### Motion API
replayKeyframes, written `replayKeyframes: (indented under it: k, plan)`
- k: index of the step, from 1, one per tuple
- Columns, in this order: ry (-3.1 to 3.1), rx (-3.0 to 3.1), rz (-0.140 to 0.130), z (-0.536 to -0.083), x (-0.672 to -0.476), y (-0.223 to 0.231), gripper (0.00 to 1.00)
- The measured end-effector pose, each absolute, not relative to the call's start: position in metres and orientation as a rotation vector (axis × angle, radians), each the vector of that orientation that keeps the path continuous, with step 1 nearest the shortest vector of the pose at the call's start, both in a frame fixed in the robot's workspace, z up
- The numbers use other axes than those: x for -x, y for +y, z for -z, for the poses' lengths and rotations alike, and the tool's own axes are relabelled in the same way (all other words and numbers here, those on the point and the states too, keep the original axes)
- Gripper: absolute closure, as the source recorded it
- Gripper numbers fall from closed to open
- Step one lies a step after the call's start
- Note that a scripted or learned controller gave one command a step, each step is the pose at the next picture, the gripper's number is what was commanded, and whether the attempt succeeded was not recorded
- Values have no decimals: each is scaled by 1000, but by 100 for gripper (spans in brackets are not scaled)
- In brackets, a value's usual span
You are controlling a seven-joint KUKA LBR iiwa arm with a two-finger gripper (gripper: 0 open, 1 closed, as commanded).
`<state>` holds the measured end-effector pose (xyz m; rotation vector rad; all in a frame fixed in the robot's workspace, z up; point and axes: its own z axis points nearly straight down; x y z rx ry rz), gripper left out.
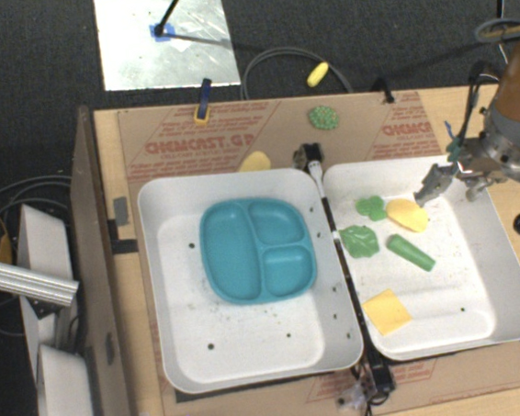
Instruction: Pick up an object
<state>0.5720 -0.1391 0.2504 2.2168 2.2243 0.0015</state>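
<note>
STEP: approach, nothing lifted yet | JAWS: gripper (449, 182) at right of frame, above upper part of right bin (511, 310); spread apart, nothing between | TARGET: yellow piece (408, 215) nearest, just left-below the gripper, touching green leaf (370, 207) | NEXT: probably shift left, descend, close around yellow piece

Arm (519, 120) cut off at the right edge; jaws blurred.

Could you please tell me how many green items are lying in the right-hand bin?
3: a small leafy piece near the top, a larger leafy piece by the divider, and a green stick mid-bin.
</note>
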Motion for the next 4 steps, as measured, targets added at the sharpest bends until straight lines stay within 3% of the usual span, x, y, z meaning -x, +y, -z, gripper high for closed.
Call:
replayKeyframes:
  k: [1, 2, 3, 4]
  plan:
    - [2225, -2224, 6, -150, -587, -156, 0]
    - [2224, -2221, 2, -81, -597, -157, 0]
    - [2221, -2217, -4, -95, -598, -158, 100]
    - [2221, -2217, -4, -95, -598, -158, 0]
